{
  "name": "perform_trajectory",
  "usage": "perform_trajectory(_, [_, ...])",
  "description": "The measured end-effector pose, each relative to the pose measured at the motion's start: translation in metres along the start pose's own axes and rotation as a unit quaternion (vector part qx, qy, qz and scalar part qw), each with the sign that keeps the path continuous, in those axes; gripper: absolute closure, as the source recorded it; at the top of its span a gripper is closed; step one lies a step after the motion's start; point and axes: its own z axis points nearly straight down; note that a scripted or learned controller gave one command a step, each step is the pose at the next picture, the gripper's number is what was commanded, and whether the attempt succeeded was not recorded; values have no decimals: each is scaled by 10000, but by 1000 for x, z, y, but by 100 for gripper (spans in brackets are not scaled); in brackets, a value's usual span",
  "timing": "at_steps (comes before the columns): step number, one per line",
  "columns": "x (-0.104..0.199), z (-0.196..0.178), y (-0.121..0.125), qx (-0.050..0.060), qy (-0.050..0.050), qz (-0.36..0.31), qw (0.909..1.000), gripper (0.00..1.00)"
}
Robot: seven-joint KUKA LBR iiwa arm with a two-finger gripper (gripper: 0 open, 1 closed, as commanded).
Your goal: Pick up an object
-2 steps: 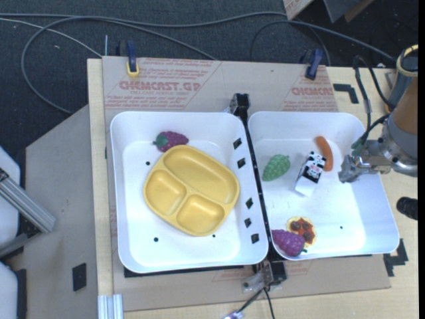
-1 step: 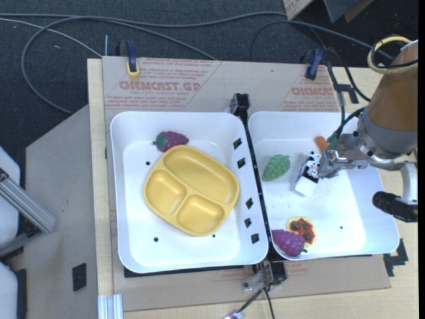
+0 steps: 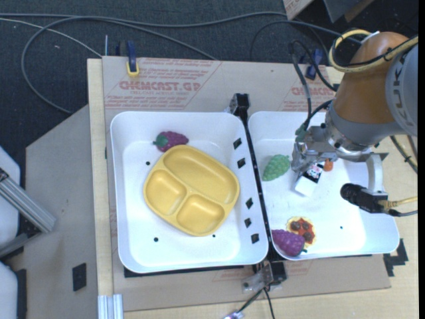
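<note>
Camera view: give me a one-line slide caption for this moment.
KUKA arm's gripper hovers over the right bin beside a green leafy toy; yellow divided plate sits in the left bin.

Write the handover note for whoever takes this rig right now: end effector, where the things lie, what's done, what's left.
End effector: low over the right bin, above a small white block; nothing seen held.
Right bin: green leafy piece beside the block, purple grapes and a small pizza-like piece at the near edge.
Left bin: yellow divided plate, purple grape bunch behind it.
Done: arm positioned over the block.
Left: grasp and lift an object.
</note>
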Motion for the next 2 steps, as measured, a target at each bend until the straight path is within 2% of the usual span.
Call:
perform_trajectory(1, [54,0,29,-9,2,-3,10000,100])
perform_trajectory(2, [110,-13,45,-10,2,-2,10000,100])
